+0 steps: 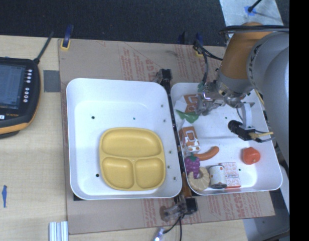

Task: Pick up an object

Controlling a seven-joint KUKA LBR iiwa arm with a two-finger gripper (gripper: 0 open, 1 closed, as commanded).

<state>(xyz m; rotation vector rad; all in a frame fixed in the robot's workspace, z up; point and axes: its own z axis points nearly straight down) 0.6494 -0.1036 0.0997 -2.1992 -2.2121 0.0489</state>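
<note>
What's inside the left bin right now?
The left bin holds one yellow divided tray, lying flat toward its near side, three compartments showing nothing in them. The bin floor under the tray is covered, so anything beneath it can't be seen.

You cannot make out how the gripper (207, 100) is set among its blurred metal parts, the arm (255, 54) covers the right bin's (275, 177) far corner, the pendant (11, 94) runs off the left edge, and the small carton's (190, 139) print is too fine to read.
</note>
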